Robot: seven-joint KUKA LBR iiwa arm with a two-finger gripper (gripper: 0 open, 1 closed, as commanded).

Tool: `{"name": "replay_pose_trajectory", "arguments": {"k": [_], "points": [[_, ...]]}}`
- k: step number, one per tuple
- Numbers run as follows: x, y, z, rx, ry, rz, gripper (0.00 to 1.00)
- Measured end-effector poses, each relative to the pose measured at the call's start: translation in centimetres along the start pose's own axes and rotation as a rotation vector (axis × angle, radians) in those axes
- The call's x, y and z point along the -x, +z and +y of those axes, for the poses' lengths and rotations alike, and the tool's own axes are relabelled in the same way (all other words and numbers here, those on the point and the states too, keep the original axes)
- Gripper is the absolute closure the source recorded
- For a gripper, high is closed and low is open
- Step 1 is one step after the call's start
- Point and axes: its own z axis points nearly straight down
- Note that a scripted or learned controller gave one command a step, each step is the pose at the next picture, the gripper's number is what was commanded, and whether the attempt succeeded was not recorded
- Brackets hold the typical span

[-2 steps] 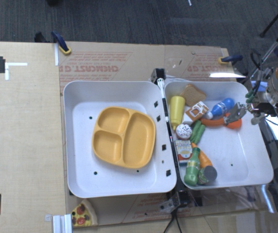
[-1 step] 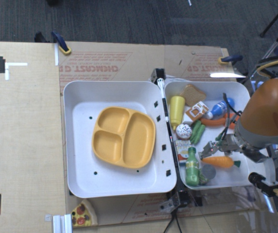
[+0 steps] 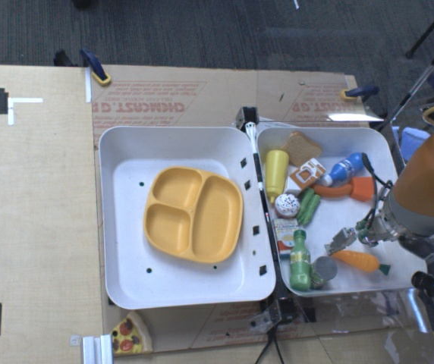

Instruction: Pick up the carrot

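We see a pizza-slice toy [image 3: 128,335] nearest us, far left of the gripper [image 3: 344,239] | gripper fingers slightly parted, holding nothing | carrot [image 3: 358,261] just below-right of the fingertips, in the right bin [image 3: 388,144] | green bottle [image 3: 300,259] left.

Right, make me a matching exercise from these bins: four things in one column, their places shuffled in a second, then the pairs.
1. yellow three-compartment plastic plate
2. orange toy carrot
3. green plastic bottle
4. blue plastic bottle

A. right bin, far side
B. right bin, near side, just below the gripper
C. left bin, middle
D. right bin, near-left corner, against the divider

Pairs: 1-C, 2-B, 3-D, 4-A
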Motion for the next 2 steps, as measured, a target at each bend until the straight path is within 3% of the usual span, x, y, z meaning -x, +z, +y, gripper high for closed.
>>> {"name": "replay_pose_trajectory", "arguments": {"k": [1, 2], "points": [[0.1, -0.8, 0.2, 0.002, 0.003, 0.0, 1.0], [-5.0, -5.9, 7.7, -0.004, 0.116, -0.001, 1.0]]}}
